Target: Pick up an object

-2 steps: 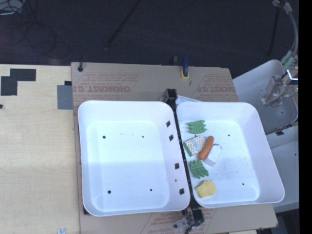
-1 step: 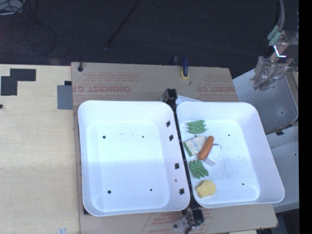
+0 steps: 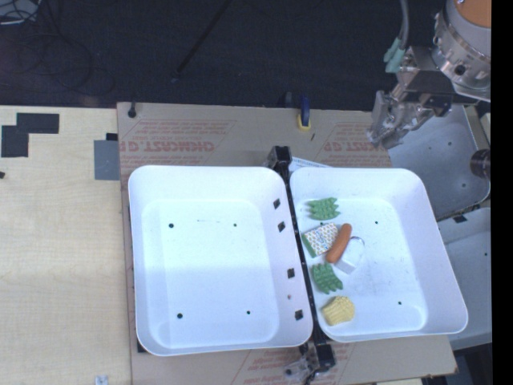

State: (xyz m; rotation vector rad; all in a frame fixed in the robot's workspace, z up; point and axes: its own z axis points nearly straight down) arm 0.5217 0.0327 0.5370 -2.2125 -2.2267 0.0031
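Your end effector (image 3: pixel 390 127) hovers above the right bin's (image 3: pixel 433 215) far corner, carrying nothing visible; its opening you cannot tell. The carrot (image 3: pixel 339 243) lies among toys near the divider, reachable.

Grey arm (image 3: pixel 463 50) with orange band, ribbed silver wrist, grey cable, metallic jaws.

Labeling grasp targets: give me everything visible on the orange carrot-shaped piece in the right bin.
The carrot is a small, smooth orange toy, plastic by its look, tapered and elongated. It lies flat and slanted in the right bin, near the left wall. One end overlaps a pale patterned wedge; the other rests on a small white piece. Green leafy toys lie above and below. The gripper is well away.
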